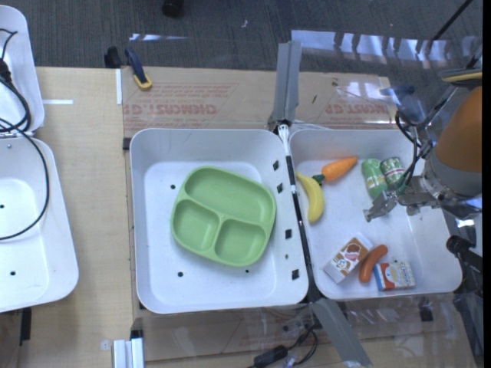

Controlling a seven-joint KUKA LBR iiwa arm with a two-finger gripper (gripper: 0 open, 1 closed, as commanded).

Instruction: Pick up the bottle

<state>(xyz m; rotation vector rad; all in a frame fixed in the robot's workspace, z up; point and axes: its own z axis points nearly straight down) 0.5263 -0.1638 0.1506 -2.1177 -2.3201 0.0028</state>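
Bench first: it carries two shallow white bins side by side. The left bin holds a green divided plate, and the right bin holds all the small things. The arm, grey with its orange band, reaches in over the right bin's right side, and the gripper hangs at its end, low over the bin floor.

As for progress, the pick looks barely begun. The bottle, green with a label, lies on its side in the upper part of the right bin, resting on the floor, not lifted. It sits just above and very slightly left of the fingertips in this view, close to them but with nothing of it between them. The gripper appears narrowly parted with nothing in its grasp. So the grasp, the closing and the lift all seem left to do.

Smaller things around it: a banana near the bin's left wall, a carrot just left of the bottle, then well below, a small carton, a sausage touching it, and a little red box beside that
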